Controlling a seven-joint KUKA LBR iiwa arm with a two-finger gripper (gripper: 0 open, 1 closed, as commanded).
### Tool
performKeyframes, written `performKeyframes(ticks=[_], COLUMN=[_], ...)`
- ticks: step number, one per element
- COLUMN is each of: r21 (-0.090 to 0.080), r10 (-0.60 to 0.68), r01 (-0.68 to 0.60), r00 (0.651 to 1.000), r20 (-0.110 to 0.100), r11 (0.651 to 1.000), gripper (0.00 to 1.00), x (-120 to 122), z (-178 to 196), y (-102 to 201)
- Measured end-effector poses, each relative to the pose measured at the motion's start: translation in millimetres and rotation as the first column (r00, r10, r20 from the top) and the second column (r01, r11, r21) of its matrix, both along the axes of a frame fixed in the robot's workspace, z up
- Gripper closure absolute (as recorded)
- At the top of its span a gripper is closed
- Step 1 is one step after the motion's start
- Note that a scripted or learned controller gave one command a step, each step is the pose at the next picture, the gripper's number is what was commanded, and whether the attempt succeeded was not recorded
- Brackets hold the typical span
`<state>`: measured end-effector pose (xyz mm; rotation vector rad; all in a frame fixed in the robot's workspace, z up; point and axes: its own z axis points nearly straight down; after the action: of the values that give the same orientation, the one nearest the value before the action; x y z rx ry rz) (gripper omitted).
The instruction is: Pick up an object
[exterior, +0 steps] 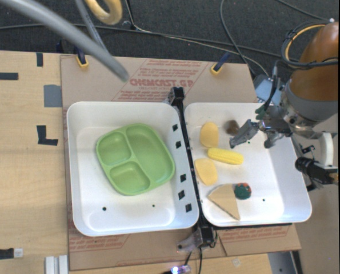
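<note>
Two white bins side by side on the bench point(21, 153); left bin point(81, 210) carrying a green divided tray point(135, 158). Jaws point(258, 133) spread open, gripping nothing, poised over the right bin point(284, 198). Corn cob point(226, 156) at seven o'clock from the jaws, near but apart. Small dark lump point(232, 127) just at nine o'clock, too blurred to identify. Arm point(312, 73) cut off at the right edge.

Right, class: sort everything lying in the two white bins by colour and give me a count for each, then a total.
Yellow: 3, an egg-shaped piece, a corn cob, a rounded piece
Green: 1, divided tray
Tan: 1, wedge
Brown: 1, small lump
Dark green with red: 1, small ball
Total: 7
</note>
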<state>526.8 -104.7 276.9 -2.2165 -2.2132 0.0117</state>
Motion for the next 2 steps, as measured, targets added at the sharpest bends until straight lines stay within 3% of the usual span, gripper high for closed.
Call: performKeyframes(ticks=[1,2], r21=[-0.001,-0.001], r10=[0.003,0.002], r01=[-0.003,-0.002], r00=[1.0,1.0], r20=[0.011,0.004], r11=[1.0,1.0], gripper=[0.0,0.0], x=[1.8,-0.1], z=[5.4,-59.0], y=[0.1,3.2])
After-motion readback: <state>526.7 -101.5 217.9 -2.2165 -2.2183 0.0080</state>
